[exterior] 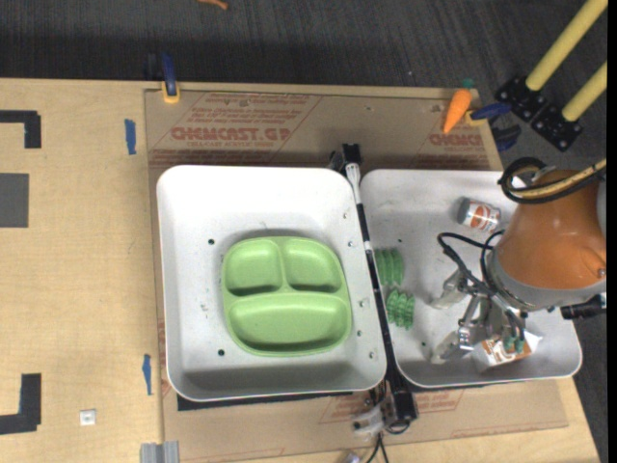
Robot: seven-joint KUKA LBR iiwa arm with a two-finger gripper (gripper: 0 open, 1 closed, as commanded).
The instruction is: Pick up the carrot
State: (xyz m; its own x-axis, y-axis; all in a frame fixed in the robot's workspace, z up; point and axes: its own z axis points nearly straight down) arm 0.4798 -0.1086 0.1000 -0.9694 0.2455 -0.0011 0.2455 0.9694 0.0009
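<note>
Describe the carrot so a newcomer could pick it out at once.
Start at the right white bin, then look past its far rim to the cardboard sheet. The carrot lies there near the blue clamp: a small orange cone with a green top, outside both bins.

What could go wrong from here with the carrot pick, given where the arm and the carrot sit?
1. The carrot lies on the cardboard behind the right bin, outside it, while the gripper is low inside that bin, so a grasp here would likely miss it.
2. The gripper sits close to a small orange-and-white item and could close on that instead.
3. The carrot rests beside a blue clamp, which may block an approach.
</note>
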